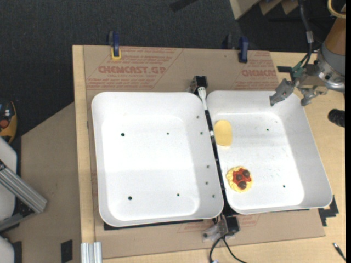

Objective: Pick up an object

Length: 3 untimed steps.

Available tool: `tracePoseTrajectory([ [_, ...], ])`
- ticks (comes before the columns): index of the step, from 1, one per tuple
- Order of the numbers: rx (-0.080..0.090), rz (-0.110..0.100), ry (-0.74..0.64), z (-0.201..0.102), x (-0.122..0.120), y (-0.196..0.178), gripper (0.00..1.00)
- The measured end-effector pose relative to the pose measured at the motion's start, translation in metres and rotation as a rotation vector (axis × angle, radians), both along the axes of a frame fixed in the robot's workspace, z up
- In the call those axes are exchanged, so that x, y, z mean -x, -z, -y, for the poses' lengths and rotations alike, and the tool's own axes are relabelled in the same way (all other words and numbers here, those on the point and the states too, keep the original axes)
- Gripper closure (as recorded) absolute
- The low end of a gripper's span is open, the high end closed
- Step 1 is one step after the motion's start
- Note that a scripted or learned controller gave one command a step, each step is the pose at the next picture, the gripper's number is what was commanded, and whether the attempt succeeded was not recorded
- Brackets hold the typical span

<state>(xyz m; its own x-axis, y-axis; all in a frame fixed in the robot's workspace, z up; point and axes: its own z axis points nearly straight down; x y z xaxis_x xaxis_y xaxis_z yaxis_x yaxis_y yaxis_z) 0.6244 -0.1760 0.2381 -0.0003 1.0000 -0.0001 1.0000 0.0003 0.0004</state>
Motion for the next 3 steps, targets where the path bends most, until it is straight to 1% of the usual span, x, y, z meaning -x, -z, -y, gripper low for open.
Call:
tracePoseTrajectory([
  [1,-0.004,-0.003,-0.010,-0.112,-0.001,0.006,0.00],
  [2,-0.001,-0.005,0.001,-0.101,0.020,0.027,0.00],
  [3,0.000,0.001,0.000,-0.101,0.018,0.015,1.00],
])
